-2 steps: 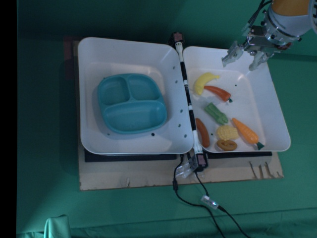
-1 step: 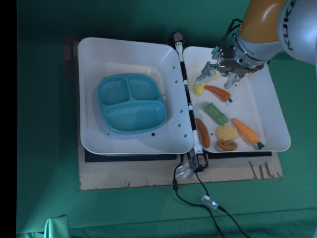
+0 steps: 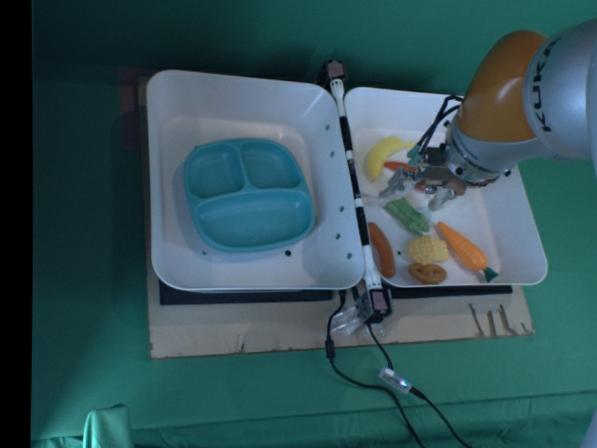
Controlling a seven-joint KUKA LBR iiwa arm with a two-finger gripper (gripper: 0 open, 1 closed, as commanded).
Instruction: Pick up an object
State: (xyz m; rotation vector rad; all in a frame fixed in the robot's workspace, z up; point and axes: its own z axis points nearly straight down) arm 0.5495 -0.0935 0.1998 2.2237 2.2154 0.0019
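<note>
so the arm [image 3: 522,91] comes in from the right and its hand [image 3: 422,187] is down inside the right bin [image 3: 522,241], hanging just above the green bean pod [image 3: 408,215]. fingers are spread open, nothing between them. the banana [image 3: 382,153] sits just left of the hand toward the far side. a small orange-red piece [image 3: 399,166] pokes out right beside the hand, can't tell what it is. nearer in the same bin: a sausage [image 3: 381,250] along the left wall, corn [image 3: 427,248], a brown pretzel-looking thing [image 3: 427,273] and a carrot [image 3: 465,247] to the right. the left bin [image 3: 177,101] holds a teal divided plate [image 3: 247,196]. both bins sit on cardboard [image 3: 280,339] over the green surface [image 3: 93,250].
</note>
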